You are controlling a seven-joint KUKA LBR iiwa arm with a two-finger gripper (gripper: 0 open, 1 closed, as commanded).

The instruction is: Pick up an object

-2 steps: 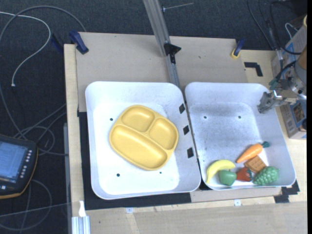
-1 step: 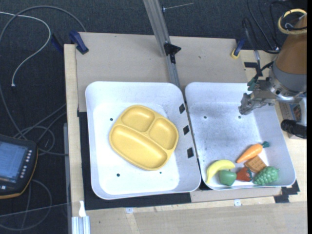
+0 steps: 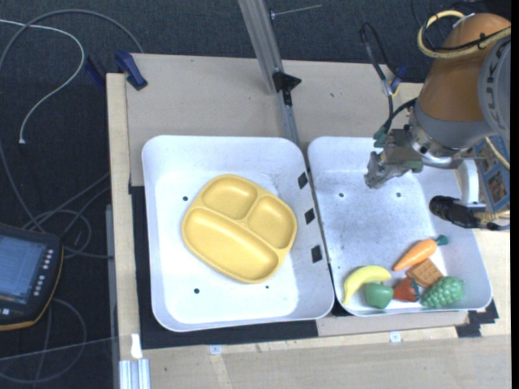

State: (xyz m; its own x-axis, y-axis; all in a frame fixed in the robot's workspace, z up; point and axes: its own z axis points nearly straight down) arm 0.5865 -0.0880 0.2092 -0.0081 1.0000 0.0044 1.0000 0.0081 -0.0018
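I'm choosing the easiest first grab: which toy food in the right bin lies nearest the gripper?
The carrot. It lies uppermost in the cluster, closest to the gripper, while the banana, green apple and grapes sit farther toward the bin's front edge.

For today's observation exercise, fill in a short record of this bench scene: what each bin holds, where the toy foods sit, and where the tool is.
left bin: holds a yellow divided plate
right bin: holds toy foods clustered in its near corner
toy foods: banana, green apple, carrot, green grapes
tool: over the far part of the right bin, apart from the foods
tool's hold: nothing seen in it
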